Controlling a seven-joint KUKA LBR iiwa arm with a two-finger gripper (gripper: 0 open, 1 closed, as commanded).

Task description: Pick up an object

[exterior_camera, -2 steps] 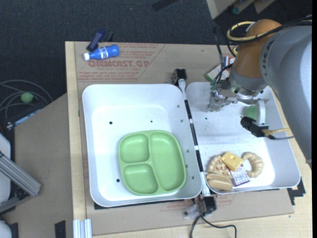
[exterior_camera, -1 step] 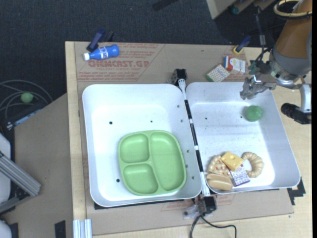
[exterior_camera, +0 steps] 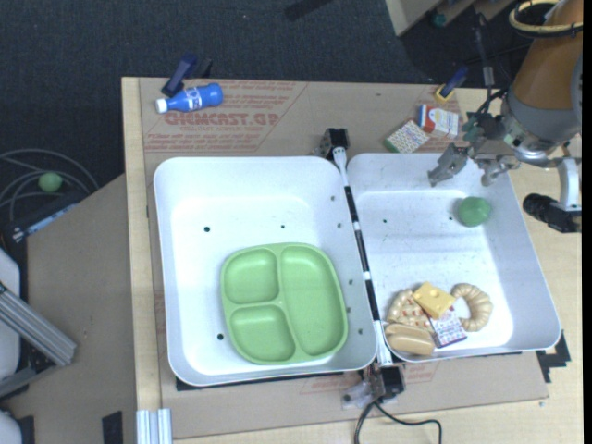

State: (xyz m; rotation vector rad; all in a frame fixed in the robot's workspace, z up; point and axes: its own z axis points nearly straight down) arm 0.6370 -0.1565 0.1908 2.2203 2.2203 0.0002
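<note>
The tool [exterior_camera: 470, 166] is seen at the far edge of the right bin [exterior_camera: 518, 276], its 2 fingers spread and nothing between them — apparently poised for a descent. The green ball [exterior_camera: 474, 212], a likely target, lies in that bin just nearer than the tool, apart from it. A cluster of toy foods [exterior_camera: 435, 317] is gathered at the bin's near end. The green divided plate [exterior_camera: 282, 302] rests in the left bin [exterior_camera: 185, 248].

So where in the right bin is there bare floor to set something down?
The right bin has bare floor in its left-middle, between the divider, the green ball and the food pile. Its near edge is crowded. The hand hangs over the far end.
</note>
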